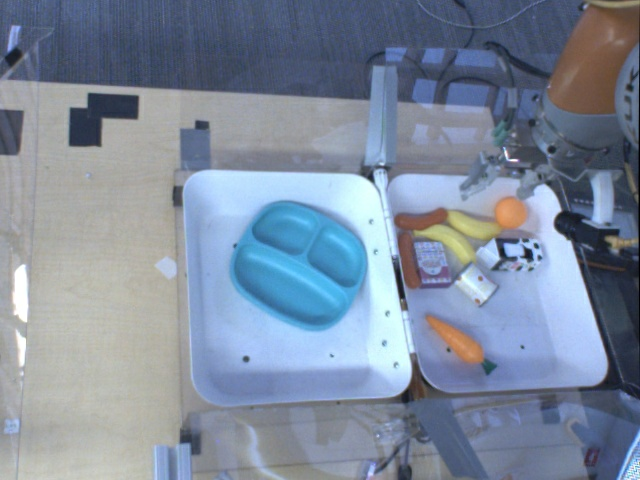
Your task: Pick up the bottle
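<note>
Two shallow white bins are seen side by side on the pale wooden bench (90, 298). In the left bin (205, 363) a blue divided plate (298, 263) is laid, turned at a slant. The right bin (592, 366) is filled with small pieces of toy food.

The bottle (517, 255), a small white piece with black patches, is found lying on its side in the upper right part of the right bin. It is flanked by a small white box (476, 286) just beside its lower left end and by a banana (465, 233) to its left. An orange ball (510, 212) is placed just above it, close to it, though contact cannot be judged. Further left a sausage (420, 219) and a dark red packet (430, 264) are set near the bin's left wall, and a carrot (457, 340) is laid apart from the rest, towards the front of the bin.

The arm (600, 58) is brought in from the upper right, its orange band being seen above the wrist. The gripper (505, 175) is held over the far rim of the right bin, above the orange ball. Its fingers (478, 179) are seen splayed apart, and nothing is caught between them. The bottle is thus left well clear of the fingers: it lies nearer the front of the bin than the gripper, with the orange ball between the two, and it is not touched by either finger.
</note>
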`<state>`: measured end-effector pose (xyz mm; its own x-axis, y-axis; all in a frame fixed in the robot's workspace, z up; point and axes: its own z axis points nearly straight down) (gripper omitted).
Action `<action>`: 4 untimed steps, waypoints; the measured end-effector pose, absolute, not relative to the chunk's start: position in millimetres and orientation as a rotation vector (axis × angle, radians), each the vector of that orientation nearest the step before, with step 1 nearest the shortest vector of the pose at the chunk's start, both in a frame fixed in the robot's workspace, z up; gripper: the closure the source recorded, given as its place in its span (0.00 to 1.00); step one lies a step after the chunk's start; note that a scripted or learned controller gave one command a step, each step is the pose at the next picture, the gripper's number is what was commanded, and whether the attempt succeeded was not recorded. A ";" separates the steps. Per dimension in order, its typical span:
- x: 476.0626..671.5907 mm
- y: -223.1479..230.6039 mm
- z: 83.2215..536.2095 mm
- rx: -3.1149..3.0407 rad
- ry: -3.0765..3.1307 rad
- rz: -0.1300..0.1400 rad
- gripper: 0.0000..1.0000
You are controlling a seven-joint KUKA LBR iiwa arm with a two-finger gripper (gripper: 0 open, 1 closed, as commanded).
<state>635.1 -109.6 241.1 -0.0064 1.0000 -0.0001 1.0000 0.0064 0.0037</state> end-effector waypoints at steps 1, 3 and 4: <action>570.9 -122.0 107.8 2.009 2.395 0.016 0.00; 614.1 -192.5 102.1 1.877 2.508 0.006 0.00; 614.1 -192.4 102.0 1.876 2.508 0.006 0.00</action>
<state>614.1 -192.4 102.0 -0.2823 0.9593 -0.0049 0.9593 0.2823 0.0086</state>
